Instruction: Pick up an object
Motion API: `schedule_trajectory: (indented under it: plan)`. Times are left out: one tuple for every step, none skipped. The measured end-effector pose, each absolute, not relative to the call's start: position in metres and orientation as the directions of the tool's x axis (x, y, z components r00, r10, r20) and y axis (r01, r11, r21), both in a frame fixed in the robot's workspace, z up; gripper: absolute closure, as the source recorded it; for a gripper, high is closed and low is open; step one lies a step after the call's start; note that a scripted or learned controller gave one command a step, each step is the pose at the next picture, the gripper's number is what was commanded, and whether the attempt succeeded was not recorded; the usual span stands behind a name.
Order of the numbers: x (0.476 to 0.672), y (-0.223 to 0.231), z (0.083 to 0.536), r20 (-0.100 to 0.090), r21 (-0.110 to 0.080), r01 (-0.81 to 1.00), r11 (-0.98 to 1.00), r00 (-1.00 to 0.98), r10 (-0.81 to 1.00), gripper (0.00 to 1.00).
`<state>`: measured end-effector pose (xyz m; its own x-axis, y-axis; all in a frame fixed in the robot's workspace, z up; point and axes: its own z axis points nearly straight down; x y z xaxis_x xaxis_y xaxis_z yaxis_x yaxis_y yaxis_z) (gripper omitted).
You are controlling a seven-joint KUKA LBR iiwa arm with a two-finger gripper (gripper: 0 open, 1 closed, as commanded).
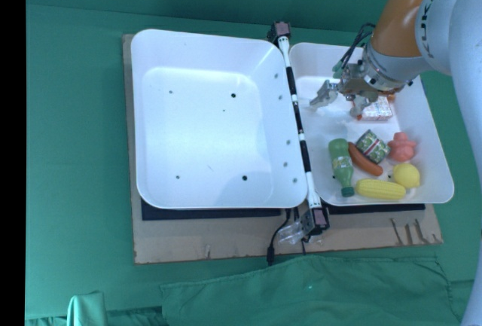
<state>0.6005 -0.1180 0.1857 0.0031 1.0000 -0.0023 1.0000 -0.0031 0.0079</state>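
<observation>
My gripper hangs over the upper part of the right bin, and its two fingers stand open with nothing between them. A small white and orange carton lies just to the right of the gripper, beside one finger. Lower in the same bin lie a green bottle, a carrot, a dark green can, a pink toy, a lemon and a corn cob.
The left bin sits beside the right one, with a black and white divider bar between them. Both bins rest on a cardboard sheet on green cloth.
</observation>
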Motion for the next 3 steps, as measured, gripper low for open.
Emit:
schedule_trajectory:
  plan:
    - [0.603, -0.12, 0.2, -0.008, 0.023, 1.0, -0.007, 0.007, 1.0, 1.0]
    - [0.596, -0.116, 0.258, -0.002, 0.01, 1.0, -0.002, 0.002, 1.0, 1.0]
    - [0.596, -0.117, 0.304, -0.003, 0.012, 1.0, -0.003, 0.003, 1.0, 1.0]
